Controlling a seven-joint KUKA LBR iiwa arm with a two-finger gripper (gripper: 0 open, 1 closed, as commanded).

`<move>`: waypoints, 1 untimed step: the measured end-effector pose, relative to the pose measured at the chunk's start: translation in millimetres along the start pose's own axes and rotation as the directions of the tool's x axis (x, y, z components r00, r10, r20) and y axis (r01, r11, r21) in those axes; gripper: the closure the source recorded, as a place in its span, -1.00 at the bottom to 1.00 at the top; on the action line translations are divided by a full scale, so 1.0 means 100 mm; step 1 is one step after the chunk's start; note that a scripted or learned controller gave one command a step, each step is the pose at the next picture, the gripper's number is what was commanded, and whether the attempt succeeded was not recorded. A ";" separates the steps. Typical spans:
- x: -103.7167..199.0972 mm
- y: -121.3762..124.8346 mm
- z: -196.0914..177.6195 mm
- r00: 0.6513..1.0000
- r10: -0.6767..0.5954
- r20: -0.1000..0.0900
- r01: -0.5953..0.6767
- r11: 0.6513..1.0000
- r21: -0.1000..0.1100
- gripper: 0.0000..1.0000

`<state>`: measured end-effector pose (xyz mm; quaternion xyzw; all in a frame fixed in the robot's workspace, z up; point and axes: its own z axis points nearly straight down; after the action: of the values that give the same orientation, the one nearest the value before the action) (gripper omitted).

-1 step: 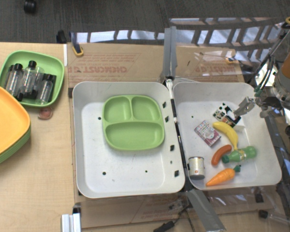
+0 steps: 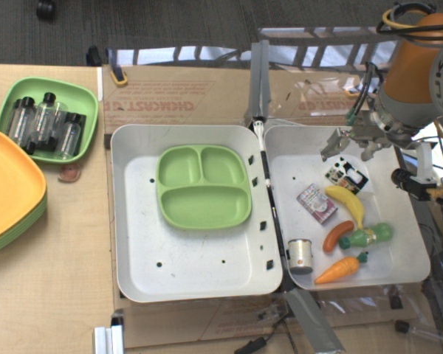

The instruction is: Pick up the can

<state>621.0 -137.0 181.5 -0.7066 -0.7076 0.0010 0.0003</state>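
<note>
Can (image 2: 300, 255) lies on its side at the front-left corner of the right bin (image 2: 406, 271), near the divider w/ the left bin (image 2: 133, 271), silver body w/ round end facing the camera. Gripper (image 2: 353, 144) hangs over the back part of the right bin, well apart from the can; jaws look spread open, nothing between them. Just below the gripper sits a small black-white box (image 2: 346, 175). Mid bin: pink packet (image 2: 317, 203), banana (image 2: 348, 203) beside it, red-orange pepper-like item (image 2: 337, 235), green bottle (image 2: 371, 235), carrot (image 2: 338, 269) at the front, close to the can on its right. Left bin holds a green divided plate (image 2: 204, 186), upright, nothing in its compartments. On the desk (image 2: 52, 293) at far left: green tray (image 2: 47, 119) w/ several clear bottles, plus stacked orange plates (image 2: 11, 198) touching its front edge.
</note>
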 end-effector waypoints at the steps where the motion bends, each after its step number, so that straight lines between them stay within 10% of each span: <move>1: 0.43 -0.64 0.60 1.000 0.031 -0.001 -0.031 1.000 0.003 -1.00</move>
<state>556.9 -94.4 121.8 -0.7175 -0.6965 0.0017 0.0016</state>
